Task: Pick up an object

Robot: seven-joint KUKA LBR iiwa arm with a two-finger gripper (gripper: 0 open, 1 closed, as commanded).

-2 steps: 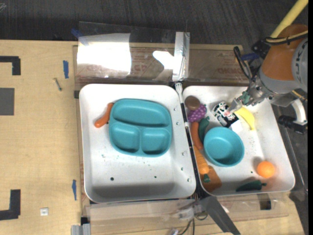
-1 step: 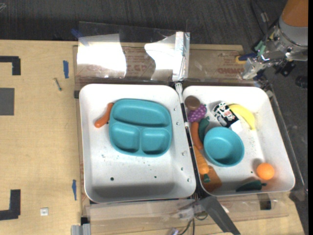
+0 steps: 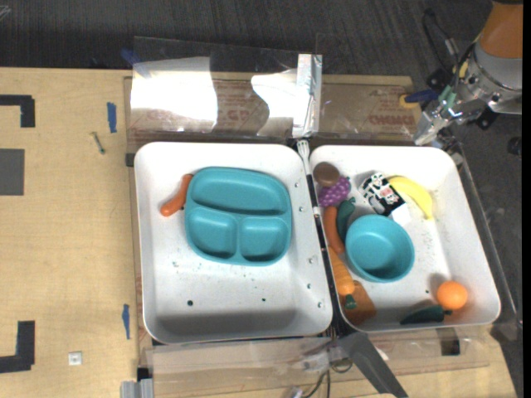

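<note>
Up at the far right corner of the bench hangs the gripper (image 3: pixel 436 127), just outside the back rim of the right bin (image 3: pixel 477 247); whether it is spread or closed cannot be told, and nothing is seen in its hold. Above it, the orange band of the arm (image 3: pixel 506 23) shows at the picture's top right.

Just below and left of the gripper, inside the right bin, a yellow banana (image 3: pixel 415 194) lies against a black-and-white toy (image 3: pixel 380 192). Further left sit purple grapes (image 3: pixel 334 192) and a brown round piece (image 3: pixel 325 173). Below the gripper rests a teal bowl (image 3: pixel 380 249), with a long orange carrot (image 3: pixel 337 247) along its left side. Well below, near the bin's front right corner, an orange ball (image 3: pixel 452 295) lies beside a dark green piece (image 3: pixel 423 314).

Far to the gripper's left, the left bin (image 3: pixel 224 305) holds a teal divided tray (image 3: pixel 238 215), and an orange sausage-like piece (image 3: pixel 174 199) touches that tray's left edge.
</note>
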